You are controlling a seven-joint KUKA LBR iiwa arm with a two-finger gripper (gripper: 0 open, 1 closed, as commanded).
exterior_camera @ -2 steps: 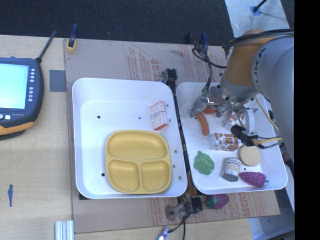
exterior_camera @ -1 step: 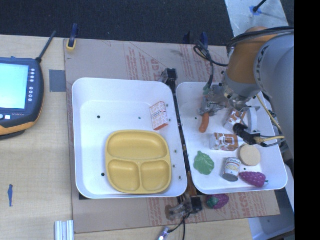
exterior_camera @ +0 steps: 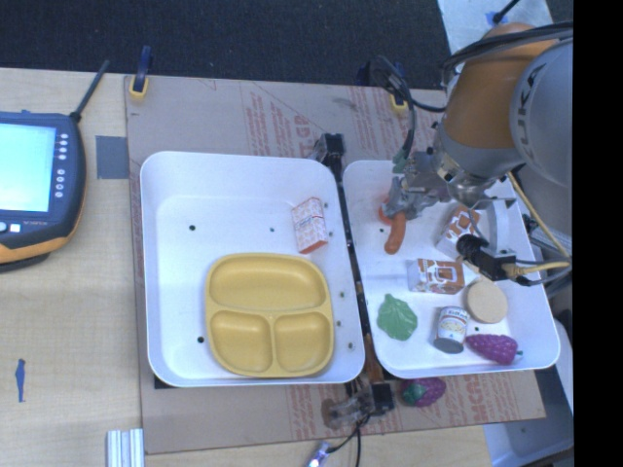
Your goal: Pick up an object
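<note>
Down at the near edge of the desk, just outside the bins: a purple and green toy on the cardboard sheet, beside a small clamp.

Left bin: yellow divided plate with three compartments, nothing in them; small red and white carton near the far right corner, apart from the plate.

Right bin: orange hot dog toy lying lengthwise near the far left corner, right under the pincer; brown and white packet mid-bin; green leafy piece; small tin can upright; round tan disc; purple grape bunch at the near right corner. Second packet partly hidden behind a black fitting and cables.

Pincer low over the hot dog's far end; contact hard to judge. Cannot tell how far open, nor whether anything is held. Arm cut off at the right.

Handheld screen pendant on the desk's left, cut off by the edge.
</note>
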